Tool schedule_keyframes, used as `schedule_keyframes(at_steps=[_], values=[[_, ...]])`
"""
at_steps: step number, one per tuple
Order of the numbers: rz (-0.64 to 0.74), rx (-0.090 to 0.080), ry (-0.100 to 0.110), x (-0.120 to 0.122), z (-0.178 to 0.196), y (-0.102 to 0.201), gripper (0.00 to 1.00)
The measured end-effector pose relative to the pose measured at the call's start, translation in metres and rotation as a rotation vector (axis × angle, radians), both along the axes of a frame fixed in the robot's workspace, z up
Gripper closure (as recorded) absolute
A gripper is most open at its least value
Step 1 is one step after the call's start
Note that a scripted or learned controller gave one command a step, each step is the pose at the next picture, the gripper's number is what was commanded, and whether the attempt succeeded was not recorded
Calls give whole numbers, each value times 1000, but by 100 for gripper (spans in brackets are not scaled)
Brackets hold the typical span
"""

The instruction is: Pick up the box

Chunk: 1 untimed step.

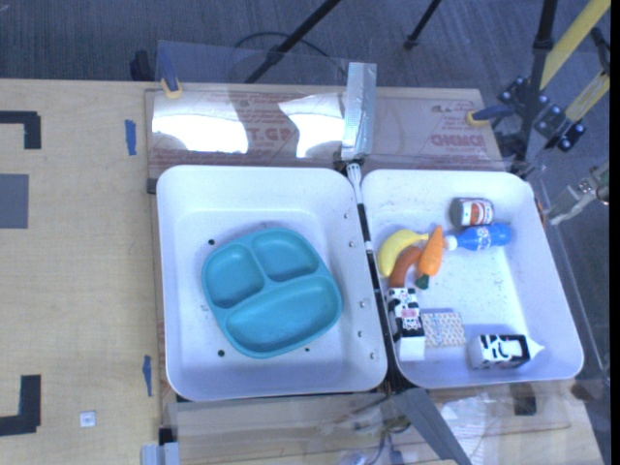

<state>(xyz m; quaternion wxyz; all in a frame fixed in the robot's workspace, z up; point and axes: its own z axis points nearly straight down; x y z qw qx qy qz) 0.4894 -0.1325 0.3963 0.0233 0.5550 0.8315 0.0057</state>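
In the right bin, a small flat box with a speckled red and white top lies near the front wall. A black and white cow-patterned carton lies against its left side, close to the bin's left wall. Another carton of the same pattern lies on its side in the front right corner.
A banana, a carrot, a blue bottle and a small can lie in the back half of the right bin. The left bin holds a blue divided plate. Tripod legs and stands rise behind the bench.
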Motion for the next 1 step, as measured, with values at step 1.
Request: schedule_keyframes(at_steps=[1], values=[[-1,-3,-6,1,11,-1,100]])
